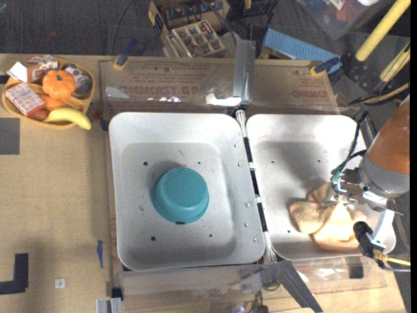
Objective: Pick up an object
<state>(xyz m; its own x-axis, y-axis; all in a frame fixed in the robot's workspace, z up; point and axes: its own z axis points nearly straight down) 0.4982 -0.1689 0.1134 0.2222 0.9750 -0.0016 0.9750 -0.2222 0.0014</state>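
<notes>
A teal bowl (181,194) lies upside down in the middle of the left bin (130,142). In the right bin (287,142), tan bread-like pieces (313,217) lie together at the front right corner. My gripper (341,191) hangs directly over the upper right part of that tan pile, low and close to it. The grey wrist and orange band (394,152) come in from the right and hide part of the pile. Nothing can be made out as held.
A yellow dish (19,106) of toy fruit with a banana and an orange pumpkin sits on the bench at the far left. A cardboard wall (176,83) stands behind both bins. Cables (355,155) hang beside the wrist.
</notes>
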